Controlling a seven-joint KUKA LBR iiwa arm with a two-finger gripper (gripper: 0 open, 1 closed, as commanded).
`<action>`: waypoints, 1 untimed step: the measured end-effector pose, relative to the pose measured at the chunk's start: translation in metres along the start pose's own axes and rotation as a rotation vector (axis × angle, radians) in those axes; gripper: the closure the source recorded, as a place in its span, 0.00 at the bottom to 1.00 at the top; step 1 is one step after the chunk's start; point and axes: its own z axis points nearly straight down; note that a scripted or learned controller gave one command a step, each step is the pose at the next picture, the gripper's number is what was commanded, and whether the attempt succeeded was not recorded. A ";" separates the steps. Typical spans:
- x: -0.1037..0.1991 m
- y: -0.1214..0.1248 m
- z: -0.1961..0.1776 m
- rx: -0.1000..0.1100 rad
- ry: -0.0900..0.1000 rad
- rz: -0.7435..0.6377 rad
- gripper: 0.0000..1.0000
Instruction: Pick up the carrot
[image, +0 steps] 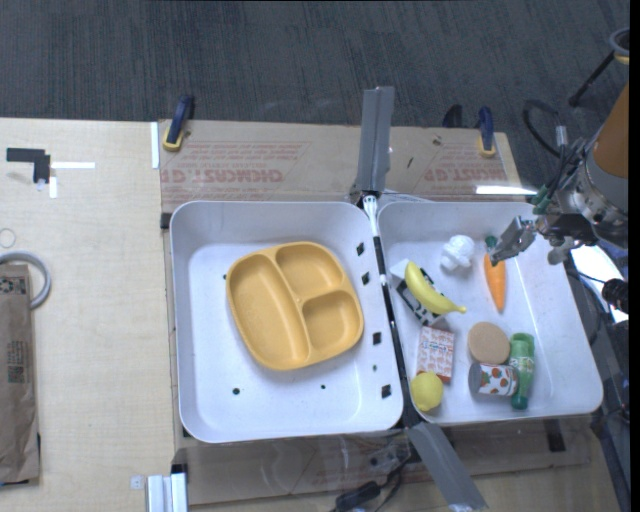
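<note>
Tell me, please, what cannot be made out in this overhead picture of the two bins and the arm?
- Gripper, camera view: too small and blurred to tell how its fingers stand above the carrot.
- Arm: cut off by the right edge beyond the orange band.
- Small carton: its print is too small to read.
- Green bottle: its near side is partly hidden by the can beside it.

A single fixed camera looks down at a slant from above the bench, far enough back to take in both white bins whole: the left bin (200, 330) and the right bin (570, 350). The far edge of the bench sits toward the top, and the arm (610, 170) enters from the right.
</note>
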 end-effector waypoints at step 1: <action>-0.049 -0.004 0.162 0.001 0.001 0.138 0.00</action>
